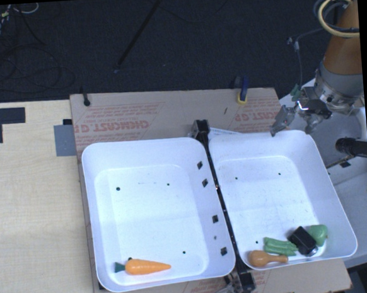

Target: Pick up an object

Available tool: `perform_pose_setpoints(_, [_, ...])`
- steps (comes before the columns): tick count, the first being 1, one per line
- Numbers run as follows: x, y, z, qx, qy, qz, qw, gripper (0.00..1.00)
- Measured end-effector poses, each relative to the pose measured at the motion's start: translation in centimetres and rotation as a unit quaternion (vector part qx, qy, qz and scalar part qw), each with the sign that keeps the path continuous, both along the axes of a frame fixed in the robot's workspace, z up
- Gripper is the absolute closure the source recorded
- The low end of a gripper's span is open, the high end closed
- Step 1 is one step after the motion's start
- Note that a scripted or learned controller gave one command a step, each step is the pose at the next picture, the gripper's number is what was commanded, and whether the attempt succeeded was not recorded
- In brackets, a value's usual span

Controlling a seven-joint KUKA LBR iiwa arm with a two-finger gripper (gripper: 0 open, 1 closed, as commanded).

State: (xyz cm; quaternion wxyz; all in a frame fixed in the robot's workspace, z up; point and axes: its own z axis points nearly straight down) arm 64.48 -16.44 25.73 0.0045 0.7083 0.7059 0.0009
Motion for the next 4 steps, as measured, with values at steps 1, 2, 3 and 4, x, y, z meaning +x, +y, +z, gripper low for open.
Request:
perform_pose_setpoints(1, [-0.1,0.3,0.3,0.002,0.005,0.002,1.0,1.0])
perform_pose_setpoints(2, [0.0,4.9,5.1,0.003,0.003,0.004,1.0,1.0])
perform_pose_setpoints(3, [-1.2,2.7,1.9,0.0023,0.007,0.001,1.0,1.0])
perform_pose_setpoints(4, [-3.0,-0.4,2.0,0.0023,0.006,0.0,1.0,1.0])
